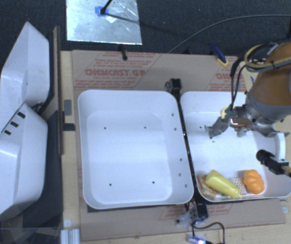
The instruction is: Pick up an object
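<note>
The arm (275,80) reaches in from the right and its gripper (218,129) hangs over the right bin (196,111), in the upper part. I cannot tell its state from here. The objects lie along the bin's near edge, well apart from the gripper — a yellow piece (222,183), an orange one (253,181). The left bin (92,105) stands beside.

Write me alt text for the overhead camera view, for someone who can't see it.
A grey robot arm with an orange band reaches in from the right, its gripper over the upper part of the right white bin. At that bin's near edge lie a yellow object, an orange object and a flat patterned item. The left white bin sits alongside.
</note>
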Available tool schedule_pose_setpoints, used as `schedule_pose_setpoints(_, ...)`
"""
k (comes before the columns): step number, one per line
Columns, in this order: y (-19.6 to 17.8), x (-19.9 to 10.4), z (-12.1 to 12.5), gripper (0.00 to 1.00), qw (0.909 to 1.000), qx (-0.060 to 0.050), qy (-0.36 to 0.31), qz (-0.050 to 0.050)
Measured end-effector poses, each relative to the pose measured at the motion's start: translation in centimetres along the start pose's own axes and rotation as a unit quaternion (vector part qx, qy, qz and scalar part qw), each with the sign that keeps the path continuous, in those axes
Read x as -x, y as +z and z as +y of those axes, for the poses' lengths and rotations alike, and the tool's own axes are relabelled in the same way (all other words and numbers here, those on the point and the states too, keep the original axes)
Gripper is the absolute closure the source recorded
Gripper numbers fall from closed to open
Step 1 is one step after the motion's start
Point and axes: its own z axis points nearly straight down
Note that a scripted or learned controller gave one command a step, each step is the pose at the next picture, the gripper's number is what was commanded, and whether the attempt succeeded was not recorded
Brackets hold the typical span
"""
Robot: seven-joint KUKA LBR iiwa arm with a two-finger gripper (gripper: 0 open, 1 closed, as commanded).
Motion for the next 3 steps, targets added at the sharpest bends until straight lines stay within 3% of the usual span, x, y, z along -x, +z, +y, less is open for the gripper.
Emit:
schedule_pose_setpoints(1, 0.2, -3.6, -5.5, 0.00, 1.0000, 0.000, -0.001, 0.000)
schedule_pose_setpoints(2, -5.9, -1.1, 2.1, 0.00, 1.0000, 0.003, 0.000, -0.001)
schedule_pose_setpoints(3, 1.7, 4.5, -0.3, 0.00, 1.0000, -0.003, 0.003, 0.000)
